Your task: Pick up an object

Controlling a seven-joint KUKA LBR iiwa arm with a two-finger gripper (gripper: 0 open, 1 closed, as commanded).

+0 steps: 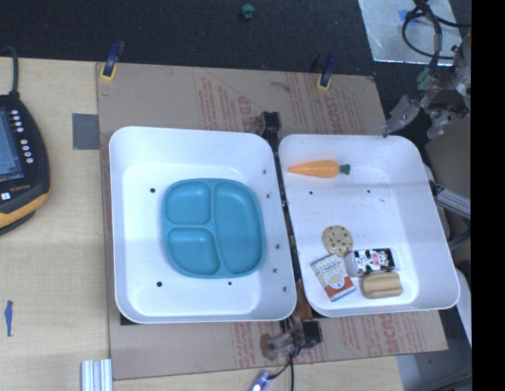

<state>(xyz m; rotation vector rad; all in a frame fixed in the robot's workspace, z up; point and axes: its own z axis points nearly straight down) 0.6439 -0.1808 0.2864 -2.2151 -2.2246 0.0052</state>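
Note:
The right bin [415, 186] holds several small things. An orange toy carrot [316, 169] lies near its far-left corner. A chocolate-chip cookie [337, 239], a small printed carton [332, 276], a black-and-white patterned packet [373, 260] and a tan bread-like block [381, 286] cluster at its near edge. My gripper [419, 120] hangs beyond the bin's far-right corner, above the bench and apart from every object. Its two fingers are spread open with nothing between them.
In the left bin [134, 161] lies a blue divided plate [213, 226]. A teach pendant [12, 161] rests at the far left of the bench. Clamps [112, 59] pin the cardboard at the back, and cables hang at the top right.

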